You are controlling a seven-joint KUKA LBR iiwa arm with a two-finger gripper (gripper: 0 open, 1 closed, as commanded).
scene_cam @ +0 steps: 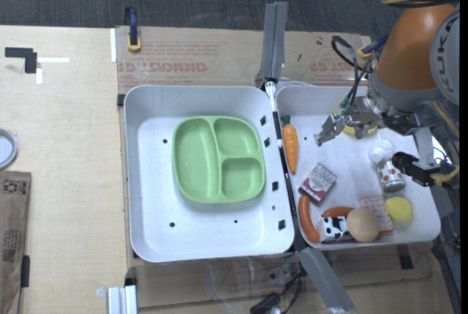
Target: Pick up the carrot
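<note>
Carrot (290,146), a small orange plastic one with a green top, lies lengthwise in the right-hand shallow white bin (333,102), close against that bin's left wall, its green end pointing toward the far side; nothing touches it; the left-hand shallow white bin (139,159) holds a pale green plastic plate with three compartments (219,159), lying flat near its middle; the grey arm with an orange band (413,49) reaches in from the right above the right bin's far corner; its two-finger gripper (327,131) hangs to the right of the carrot, well apart from it, and whether the fingers are spread or closed cannot be told; nothing is seen between them; nearer the front of the right bin lie a small dark red packet (317,183), a long red sausage-like piece (307,219), a round tan bread roll (362,225), a yellow round fruit (398,208) and a small printed can (390,176); both bins rest on a light wooden bench (58,159)
</note>
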